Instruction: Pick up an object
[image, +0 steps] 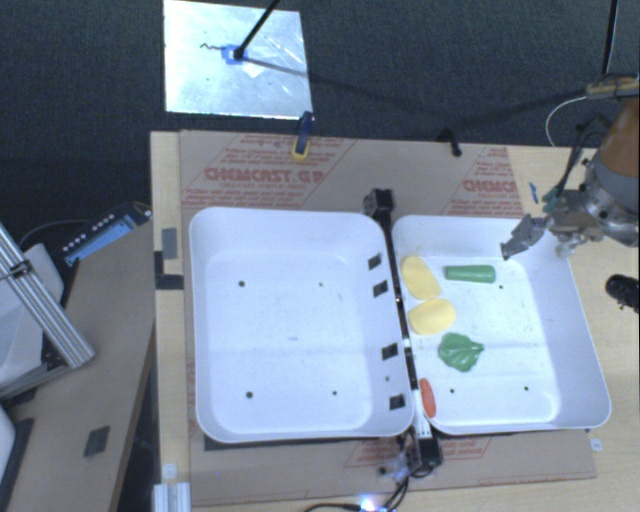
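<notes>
In the right bin lie a green cylinder, two yellow lumps, a green leafy piece and an orange piece at its left edge

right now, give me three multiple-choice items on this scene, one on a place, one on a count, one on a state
1. Which bin holds the objects?
A. the left bin
B. the right bin
C. both bins

2. How many yellow pieces lie in that bin?
A. one
B. two
C. four

3. How does the green cylinder lie?
A. on its side on the bin floor
B. upright against the wall
C. stacked on a yellow piece

Answers:
1. B: the green cylinder, green leafy piece, orange piece and yellow ones all sit inside the right bin.
2. B: an upper yellow piece and a lower yellow piece lie near the divider.
3. A: it lies flat, apart from the yellow pieces, with the gripper close to its right and above.
</notes>
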